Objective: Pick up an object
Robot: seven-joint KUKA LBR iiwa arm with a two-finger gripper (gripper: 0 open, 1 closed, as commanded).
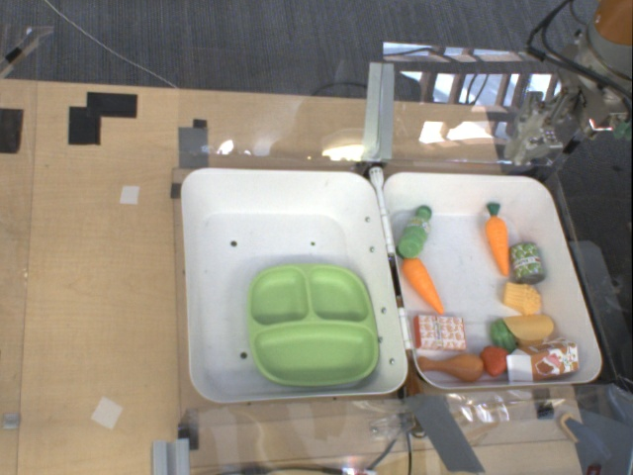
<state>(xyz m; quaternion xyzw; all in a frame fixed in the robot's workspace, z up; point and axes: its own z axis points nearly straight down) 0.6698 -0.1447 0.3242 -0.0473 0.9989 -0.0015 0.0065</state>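
The right bin (465, 194) holds several toy foods. Among them are a large carrot (422, 281) and a green bottle (413, 232) by its left wall, and a smaller carrot (497, 241) and a green can (526, 262) on the right. A red and white box (439, 332), a brown drumstick (456, 367) and a red-labelled bottle (543, 362) lie along the front. My gripper (537, 137) hangs above the bin's back right corner, apart from all of them, with nothing seen in it.
A green divided plate (313, 323) lies in the front of the left bin (267, 201). A metal frame (465, 72) stands behind the right bin, close to the gripper. Cables run by the arm (610, 13) at the top right.
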